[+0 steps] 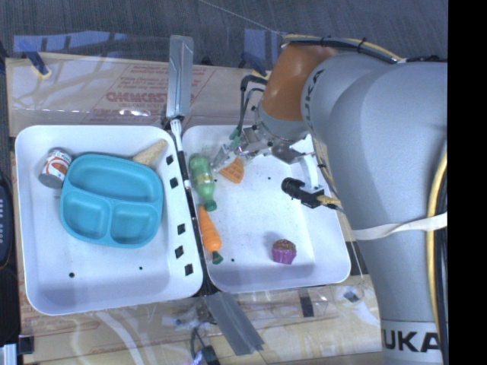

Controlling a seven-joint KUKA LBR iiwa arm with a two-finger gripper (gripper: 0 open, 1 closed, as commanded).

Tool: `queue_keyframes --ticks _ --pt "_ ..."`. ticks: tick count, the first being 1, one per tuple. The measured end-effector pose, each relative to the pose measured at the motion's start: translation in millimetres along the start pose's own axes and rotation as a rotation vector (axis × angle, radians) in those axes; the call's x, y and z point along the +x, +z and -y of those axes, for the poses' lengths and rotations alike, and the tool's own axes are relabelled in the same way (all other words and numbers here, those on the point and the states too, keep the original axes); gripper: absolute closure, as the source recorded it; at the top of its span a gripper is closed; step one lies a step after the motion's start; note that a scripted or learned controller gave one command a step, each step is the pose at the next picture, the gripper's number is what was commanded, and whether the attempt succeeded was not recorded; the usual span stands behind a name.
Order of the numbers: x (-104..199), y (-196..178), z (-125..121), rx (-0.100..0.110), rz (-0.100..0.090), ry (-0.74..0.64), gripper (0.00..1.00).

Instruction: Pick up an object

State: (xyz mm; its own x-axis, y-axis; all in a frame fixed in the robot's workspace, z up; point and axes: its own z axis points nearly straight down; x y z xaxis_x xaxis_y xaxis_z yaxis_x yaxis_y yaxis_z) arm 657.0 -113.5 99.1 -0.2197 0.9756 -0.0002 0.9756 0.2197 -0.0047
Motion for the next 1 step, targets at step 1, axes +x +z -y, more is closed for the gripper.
queue_keyframes --ticks 1 --pt "5.8 -4.2 72.5 0.001 -0.001 0.071 1.00"
